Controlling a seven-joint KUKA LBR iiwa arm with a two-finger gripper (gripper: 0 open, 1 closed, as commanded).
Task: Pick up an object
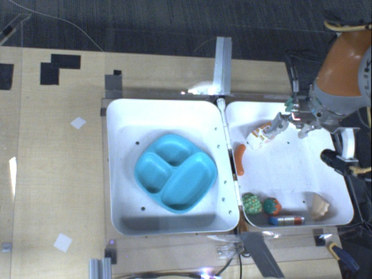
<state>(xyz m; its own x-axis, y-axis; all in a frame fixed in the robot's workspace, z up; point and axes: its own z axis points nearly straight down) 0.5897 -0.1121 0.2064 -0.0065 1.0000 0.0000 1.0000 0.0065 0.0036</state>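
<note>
My gripper hangs over the back of the right bin, open, with bare bin floor between its fingers. Its left finger is close to a white and orange packet, which lies just left of it on the floor. An orange carrot-like piece lies along the bin's left wall. At the front sit a green ball, an orange and green ball, a marker and a beige lump.
The left bin holds a blue divided plate. A metal post stands behind the divider between the bins. The arm's orange band and dark cables overhang the right bin's right side.
</note>
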